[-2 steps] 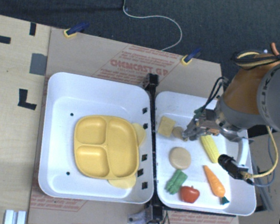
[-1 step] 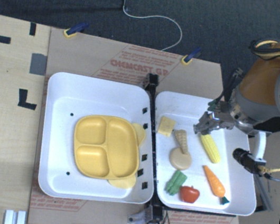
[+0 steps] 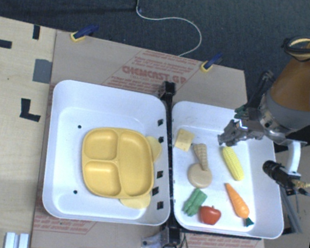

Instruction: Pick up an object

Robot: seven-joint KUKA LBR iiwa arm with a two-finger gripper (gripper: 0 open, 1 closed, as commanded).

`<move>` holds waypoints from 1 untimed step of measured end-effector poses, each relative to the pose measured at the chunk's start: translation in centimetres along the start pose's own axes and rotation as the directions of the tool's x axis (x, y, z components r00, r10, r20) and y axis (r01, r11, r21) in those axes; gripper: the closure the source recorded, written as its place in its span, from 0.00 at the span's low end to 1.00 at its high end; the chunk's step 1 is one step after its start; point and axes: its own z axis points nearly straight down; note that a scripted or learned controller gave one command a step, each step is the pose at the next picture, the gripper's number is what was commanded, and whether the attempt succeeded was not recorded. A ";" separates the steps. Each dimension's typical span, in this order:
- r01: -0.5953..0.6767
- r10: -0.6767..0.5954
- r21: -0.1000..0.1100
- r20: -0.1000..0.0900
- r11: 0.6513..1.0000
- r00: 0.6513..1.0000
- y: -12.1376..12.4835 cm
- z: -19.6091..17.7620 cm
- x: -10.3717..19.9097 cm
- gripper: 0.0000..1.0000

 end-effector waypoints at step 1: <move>0.005 -0.005 0.004 -0.002 1.000 1.000 -1.3 -0.1 5.3 1.00</move>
